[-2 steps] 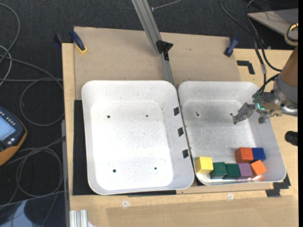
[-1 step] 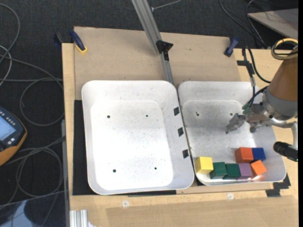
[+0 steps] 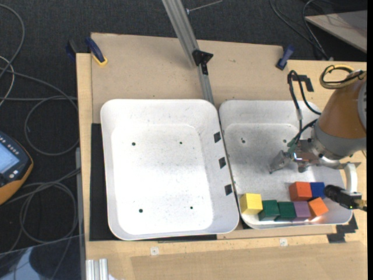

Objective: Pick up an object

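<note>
Blocks [image 3: 285, 203] crowd the right bin's [image 3: 256, 127] near rim in a row running left-right. Open floor lies behind them, where the gripper [image 3: 284, 161] hovers, fingers spread, holding nothing.

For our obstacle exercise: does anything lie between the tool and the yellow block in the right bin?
Nothing visible does. The tool hangs over bare bin floor, above and right of the yellow cube block; the other blocks sit to that block's right.
</note>
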